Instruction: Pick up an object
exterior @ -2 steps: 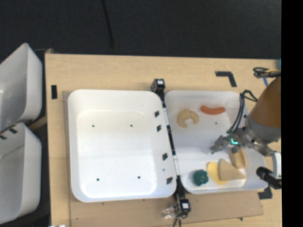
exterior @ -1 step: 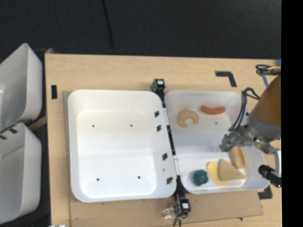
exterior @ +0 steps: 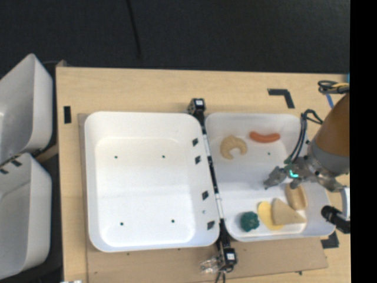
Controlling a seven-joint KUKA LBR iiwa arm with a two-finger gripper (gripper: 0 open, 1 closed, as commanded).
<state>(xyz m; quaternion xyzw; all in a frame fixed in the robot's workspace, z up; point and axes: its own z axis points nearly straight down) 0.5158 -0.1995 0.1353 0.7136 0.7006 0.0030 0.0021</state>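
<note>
Reaching in from the right edge of the frame, the arm (exterior: 333,140) hangs low over the right bin (exterior: 247,128), its gripper (exterior: 287,177) down near the bin floor at the lower right. The fingers point toward the left and look spread apart with nothing between them, though they are small and dark, so how wide they stand is hard to judge. All the candidate objects lie in this right bin: a croissant (exterior: 233,146) and an orange sausage (exterior: 264,137) in the upper part, well apart from the gripper, and along the lower edge a green lump (exterior: 250,220), a yellow piece (exterior: 265,212) and a tan wedge (exterior: 287,214) crowded together, with a small bread roll (exterior: 296,196) just beside the gripper. The left bin (exterior: 147,181) sits alongside on the table (exterior: 70,175). The gripper probably sits low here because the nearest pieces are just below and to its right, so a grasp on the roll or the wedge seems likeliest. Their crowding against the bin wall could make a clean grip awkward.
</note>
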